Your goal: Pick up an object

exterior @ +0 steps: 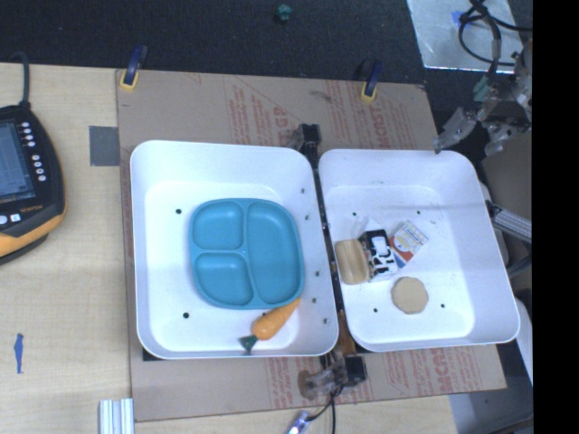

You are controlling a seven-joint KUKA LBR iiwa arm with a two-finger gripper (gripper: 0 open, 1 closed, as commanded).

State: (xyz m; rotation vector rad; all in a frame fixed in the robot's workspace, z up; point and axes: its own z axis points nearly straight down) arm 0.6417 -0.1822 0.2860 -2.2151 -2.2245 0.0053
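Note:
The right bin (pixel 470 188) holds a tan bread-like block (pixel 351 261), a black-and-white packet (pixel 379 252), a small white card packet with red and blue print (pixel 409 240) and a round tan disc (pixel 410 295). In the left bin (pixel 154 188) a blue divided plate (pixel 246 251) lies flat, with an orange carrot (pixel 273 321) against the front wall. My gripper (pixel 463 128) hangs at the upper right, just beyond the right bin's far right corner, well away from every object. Nothing shows in it.
A teach pendant (pixel 23 179) lies on the bench at the far left. Clamps (pixel 133 66) (pixel 369 78) pin the cardboard sheet under the bins. Cables (pixel 479 21) hang by the arm at the top right.

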